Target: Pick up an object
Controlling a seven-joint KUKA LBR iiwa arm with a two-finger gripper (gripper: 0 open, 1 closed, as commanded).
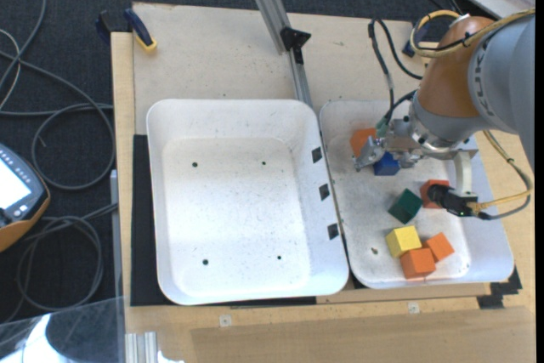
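A: Where's the gripper [376, 150]?

B: Low in the right bin [365, 263], at its far end. A blue block [388, 165] sits right under its tip, an orange block [363, 138] just behind.

A: Pinching either?

B: I cannot tell; the wrist hides that.

A: And the rest?

B: A green block [405, 206], yellow block [403, 240] and two more orange cubes [427, 256] lie nearer, apart from it.
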